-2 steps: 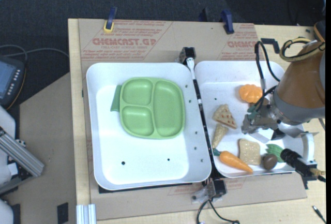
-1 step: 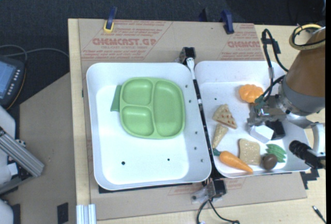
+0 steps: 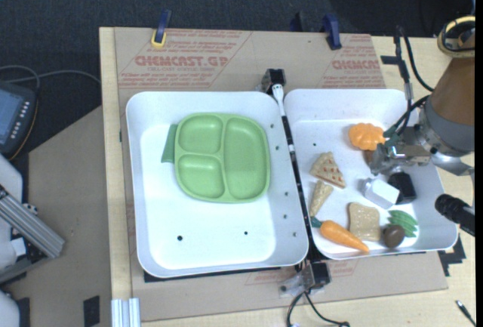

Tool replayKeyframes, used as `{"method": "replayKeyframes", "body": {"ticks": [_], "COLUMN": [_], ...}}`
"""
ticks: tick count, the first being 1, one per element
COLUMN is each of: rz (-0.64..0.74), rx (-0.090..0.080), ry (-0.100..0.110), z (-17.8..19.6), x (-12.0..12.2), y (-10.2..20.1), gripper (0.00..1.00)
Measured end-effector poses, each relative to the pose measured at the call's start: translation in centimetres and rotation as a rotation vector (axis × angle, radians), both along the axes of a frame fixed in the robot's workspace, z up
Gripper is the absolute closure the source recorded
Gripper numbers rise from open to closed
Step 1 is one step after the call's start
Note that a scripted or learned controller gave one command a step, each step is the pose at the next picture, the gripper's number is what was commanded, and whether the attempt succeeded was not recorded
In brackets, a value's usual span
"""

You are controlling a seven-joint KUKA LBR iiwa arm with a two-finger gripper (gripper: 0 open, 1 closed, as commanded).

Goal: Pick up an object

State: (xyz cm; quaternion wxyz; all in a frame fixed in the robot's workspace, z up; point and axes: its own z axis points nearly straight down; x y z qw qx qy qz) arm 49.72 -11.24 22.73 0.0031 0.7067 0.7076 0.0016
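one carrot (image 3: 342, 234), one green tray (image 3: 223, 156)

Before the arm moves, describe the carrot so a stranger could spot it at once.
Look in the right-hand white bin, the one holding the toy foods, and go to its front edge. The carrot lies there at the left, below the cone and beside the bread slice. It alone is long, tapered and orange, with a green tip.

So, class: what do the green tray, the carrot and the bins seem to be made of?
Green tray: probably moulded plastic, matte, one even colour with rounded dividers. Carrot: likely plastic toy food, smooth, uniform orange. Bins: apparently thin white plastic, slightly glossy, with rounded corners and raised rims.
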Motion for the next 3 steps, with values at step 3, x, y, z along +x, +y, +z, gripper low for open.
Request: {"method": "replayKeyframes", "body": {"ticks": [3], "rz": [0.0], "rx": [0.003], "ry": [0.009], "z": [-0.8], "x": [6.3], "y": [6.3], "gripper": [1.0]}}
